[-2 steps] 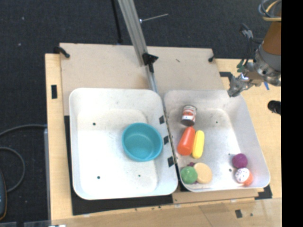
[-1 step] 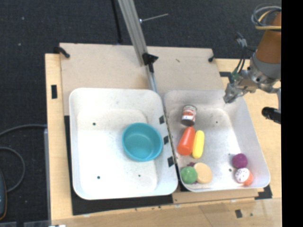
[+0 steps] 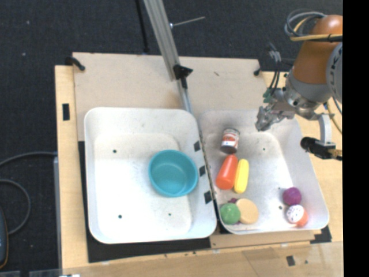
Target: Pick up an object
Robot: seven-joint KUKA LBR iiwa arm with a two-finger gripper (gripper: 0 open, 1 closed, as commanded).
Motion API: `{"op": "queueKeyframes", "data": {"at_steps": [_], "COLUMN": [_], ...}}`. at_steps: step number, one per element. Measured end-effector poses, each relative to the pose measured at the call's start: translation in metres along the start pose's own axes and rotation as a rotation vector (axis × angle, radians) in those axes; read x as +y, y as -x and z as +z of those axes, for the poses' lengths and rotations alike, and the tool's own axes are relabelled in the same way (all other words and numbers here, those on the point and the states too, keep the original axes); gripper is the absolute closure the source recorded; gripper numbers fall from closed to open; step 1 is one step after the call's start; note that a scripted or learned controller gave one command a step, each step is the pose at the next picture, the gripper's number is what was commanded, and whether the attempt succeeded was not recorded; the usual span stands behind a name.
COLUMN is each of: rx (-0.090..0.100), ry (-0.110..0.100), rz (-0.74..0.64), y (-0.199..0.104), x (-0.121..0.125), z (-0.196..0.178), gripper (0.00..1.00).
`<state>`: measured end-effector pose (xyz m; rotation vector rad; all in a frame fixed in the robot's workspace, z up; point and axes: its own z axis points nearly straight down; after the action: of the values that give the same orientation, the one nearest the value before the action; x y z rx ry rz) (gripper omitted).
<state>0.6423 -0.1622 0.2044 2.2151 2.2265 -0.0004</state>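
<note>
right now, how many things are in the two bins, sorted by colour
Blue: 1, the bowl in the left bin
Orange: 1
Yellow: 1
Green: 1
Tan: 1
Purple: 1
Red and white: 2, the can and the ball
Total: 8, 7 of them in the right bin

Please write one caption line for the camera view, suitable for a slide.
Gripper above the right bin's far edge; small can, orange and yellow toys inside; blue bowl in left bin.

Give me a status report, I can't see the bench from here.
Gripper above right bin's back edge, nothing between its fingers. Nearest item: small can, then orange and yellow pieces. Path to can looks clear.
</note>
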Motion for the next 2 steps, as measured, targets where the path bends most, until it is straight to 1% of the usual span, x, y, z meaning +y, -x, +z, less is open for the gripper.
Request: {"op": "queueKeyframes", "data": {"at_steps": [1,2], "rx": [0.003,0.002], "ry": [0.001,-0.001], "rz": [-0.002,-0.002], "y": [-0.051,-0.106], "x": [-0.010,-0.023], "z": [-0.019,-0.015], "gripper": [1.00,1.00]}}
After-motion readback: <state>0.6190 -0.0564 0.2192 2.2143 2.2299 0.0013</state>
